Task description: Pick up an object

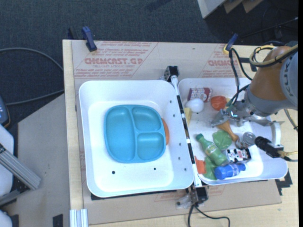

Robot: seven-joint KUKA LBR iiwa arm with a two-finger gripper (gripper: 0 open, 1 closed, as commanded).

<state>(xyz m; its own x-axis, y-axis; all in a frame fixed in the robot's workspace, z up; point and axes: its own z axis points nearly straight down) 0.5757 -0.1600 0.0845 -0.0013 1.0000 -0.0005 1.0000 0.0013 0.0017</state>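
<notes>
gripper (226, 118): grip state cannot tell | over right bin (265, 174) | green bottle (207, 147): lying flat, beside blue bottle (230, 170)

Two bins sit side by side on the surface (118, 60). The left bin (94, 98) holds a divided plate (135, 132). In the right bin (270, 167), a ball (196, 106) lies far left, a bottle (209, 148) near left, the hand (226, 117) between them

Blue tray (134, 132), green bottle (209, 148)
</notes>
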